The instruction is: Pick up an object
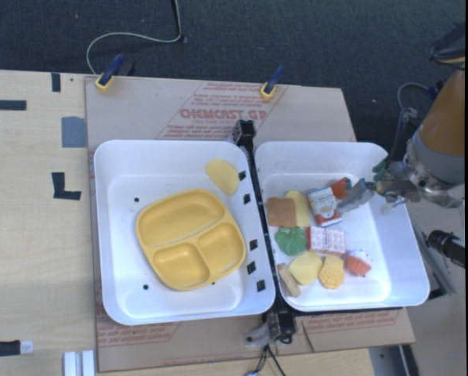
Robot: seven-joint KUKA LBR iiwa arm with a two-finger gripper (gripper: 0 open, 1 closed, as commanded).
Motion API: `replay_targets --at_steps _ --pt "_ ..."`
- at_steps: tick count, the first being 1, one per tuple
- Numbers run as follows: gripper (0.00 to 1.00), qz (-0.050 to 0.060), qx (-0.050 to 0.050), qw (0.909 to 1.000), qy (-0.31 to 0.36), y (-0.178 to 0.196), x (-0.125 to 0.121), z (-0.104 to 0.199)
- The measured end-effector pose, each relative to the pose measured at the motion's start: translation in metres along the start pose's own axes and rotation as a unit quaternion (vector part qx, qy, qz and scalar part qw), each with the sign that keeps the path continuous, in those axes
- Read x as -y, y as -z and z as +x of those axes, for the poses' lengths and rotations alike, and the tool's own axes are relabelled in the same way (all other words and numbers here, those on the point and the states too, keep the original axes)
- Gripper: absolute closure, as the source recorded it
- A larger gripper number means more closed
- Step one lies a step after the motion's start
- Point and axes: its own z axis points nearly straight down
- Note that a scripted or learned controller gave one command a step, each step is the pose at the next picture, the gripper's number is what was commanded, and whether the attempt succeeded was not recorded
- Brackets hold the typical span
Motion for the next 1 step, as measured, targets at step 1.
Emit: replay_targets --at_steps 1 --pt "0.0 0.0 0.0 1.0 0.002 -0.111 -0.0797 0.0186"
